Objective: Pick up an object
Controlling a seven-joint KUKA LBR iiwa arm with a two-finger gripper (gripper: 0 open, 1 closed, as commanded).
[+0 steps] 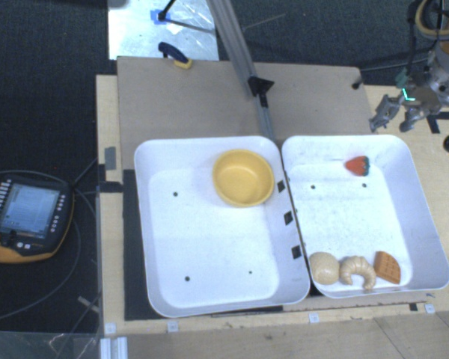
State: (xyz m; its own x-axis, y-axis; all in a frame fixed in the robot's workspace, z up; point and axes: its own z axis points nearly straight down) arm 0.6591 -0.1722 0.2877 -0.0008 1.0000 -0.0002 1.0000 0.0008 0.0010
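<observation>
My gripper (396,118) hangs open at the upper right, above the bench just beyond the far edge of the right bin (426,208), with nothing between its fingers. A red strawberry (357,165) lies in that bin's far part, a little below and left of the gripper. Along the same bin's near edge sit a beige roll (324,268), a croissant (358,270) and an orange waffle piece (387,267). A yellow bowl (243,176) stands upright at the far side of the left bin (157,223).
A slanted metal pole (236,36) ends at a black clamp behind the bins. A blue and yellow clip (173,53) lies on the brown board's far left. A teach pendant (22,215) rests on the floor at left.
</observation>
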